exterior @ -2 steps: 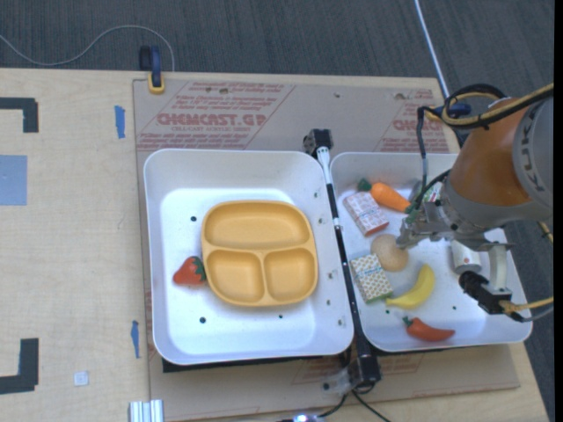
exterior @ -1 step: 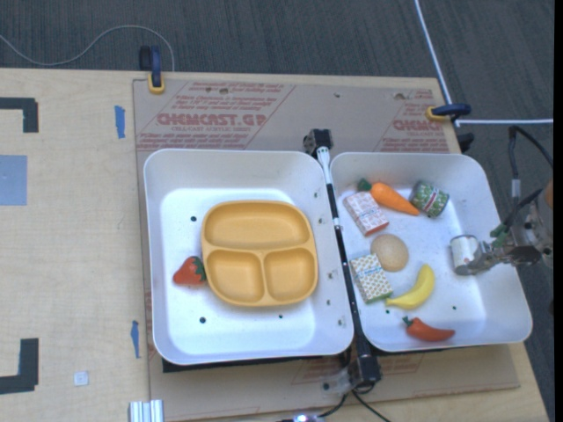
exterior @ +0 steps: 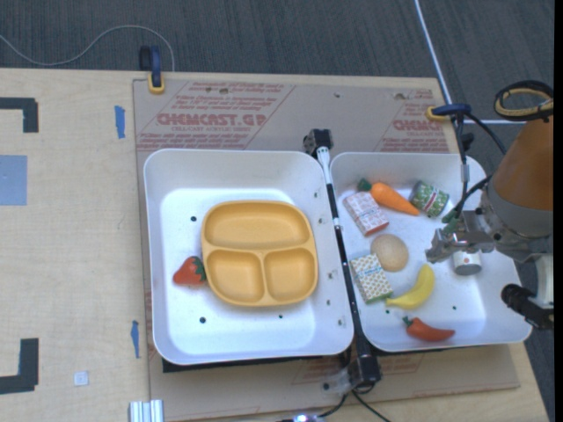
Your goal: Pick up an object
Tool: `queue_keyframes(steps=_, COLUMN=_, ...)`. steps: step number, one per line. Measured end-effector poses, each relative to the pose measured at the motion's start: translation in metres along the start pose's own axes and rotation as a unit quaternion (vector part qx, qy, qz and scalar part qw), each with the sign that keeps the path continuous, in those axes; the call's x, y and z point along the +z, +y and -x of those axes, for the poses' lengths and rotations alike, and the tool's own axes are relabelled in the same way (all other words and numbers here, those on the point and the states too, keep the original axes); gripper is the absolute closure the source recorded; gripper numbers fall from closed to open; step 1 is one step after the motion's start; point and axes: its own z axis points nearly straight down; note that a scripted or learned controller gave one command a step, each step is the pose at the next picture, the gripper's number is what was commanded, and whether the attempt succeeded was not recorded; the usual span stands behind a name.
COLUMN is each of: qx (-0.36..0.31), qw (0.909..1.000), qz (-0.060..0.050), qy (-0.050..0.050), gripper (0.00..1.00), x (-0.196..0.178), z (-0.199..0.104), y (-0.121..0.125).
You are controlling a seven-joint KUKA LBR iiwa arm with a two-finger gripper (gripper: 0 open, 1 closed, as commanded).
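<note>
The pincer (exterior: pixel 450 243) hangs low over the right side of the right bin (exterior: pixel 501 322); whether its parts are apart or together cannot be told from this slant. Nothing shows in its grip. Just to its left lie a banana (exterior: pixel 417 290) and a pale round potato (exterior: pixel 391 252), with a red pepper (exterior: pixel 427 329) below near the bin's front wall. Farther left are two small patterned boxes (exterior: pixel 365 213), (exterior: pixel 372 277), and up top a carrot (exterior: pixel 393 199) beside a green can (exterior: pixel 428 198). The left bin (exterior: pixel 176 323) holds a yellow divided plate (exterior: pixel 259 252) with a strawberry (exterior: pixel 189 272) touching its left edge. Both bins rest on a brown cardboard sheet (exterior: pixel 220 112), clamped to the pale wooden bench (exterior: pixel 62 262), which carries black and blue tape marks. Beyond it is dark grey carpet (exterior: pixel 264 16) crossed by a thin white cable (exterior: pixel 84 47).
</note>
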Motion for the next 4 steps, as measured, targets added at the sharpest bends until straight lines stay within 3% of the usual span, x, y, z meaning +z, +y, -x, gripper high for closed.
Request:
queue_keyframes(steps=1, qx=0.000, qw=1.0000, qz=0.000, qy=0.000, gripper=0.00, x=0.000, z=0.000, y=0.000)
queue_keyframes(steps=2, qx=0.001, qw=1.0000, qz=0.003, qy=0.000, gripper=0.00, x=0.079, z=-0.021, y=-0.019)
queue_keyframes(steps=3, qx=0.001, qw=1.0000, qz=0.004, qy=0.000, gripper=1.00, x=0.069, z=-0.021, y=-0.018)
queue_keyframes(steps=4, qx=-0.001, qw=1.0000, qz=0.000, qy=0.001, gripper=1.00, x=-0.009, z=-0.090, y=-0.023)
